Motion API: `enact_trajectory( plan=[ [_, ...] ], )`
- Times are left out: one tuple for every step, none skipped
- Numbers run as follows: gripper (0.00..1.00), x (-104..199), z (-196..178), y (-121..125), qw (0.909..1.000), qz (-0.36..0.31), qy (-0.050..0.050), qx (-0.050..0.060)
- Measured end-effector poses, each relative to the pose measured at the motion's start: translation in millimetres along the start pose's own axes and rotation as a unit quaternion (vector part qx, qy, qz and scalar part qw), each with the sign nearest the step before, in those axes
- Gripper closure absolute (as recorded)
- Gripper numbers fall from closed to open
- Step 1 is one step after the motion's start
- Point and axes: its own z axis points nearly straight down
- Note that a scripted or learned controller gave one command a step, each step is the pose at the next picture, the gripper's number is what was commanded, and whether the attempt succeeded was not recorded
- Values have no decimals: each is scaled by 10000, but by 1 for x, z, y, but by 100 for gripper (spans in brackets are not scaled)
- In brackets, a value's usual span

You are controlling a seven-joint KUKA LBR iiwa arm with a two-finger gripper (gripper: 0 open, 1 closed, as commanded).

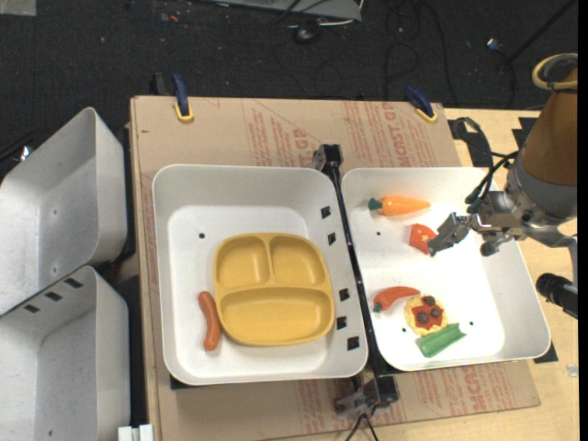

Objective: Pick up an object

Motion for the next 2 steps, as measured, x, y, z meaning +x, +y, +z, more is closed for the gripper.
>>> enact_trajectory(
  plan=[
    [0,0,-5,2,10000,-11,-9,-53],
    [0,-1,59,-2,10000,5,-2,-20]
  ],
)
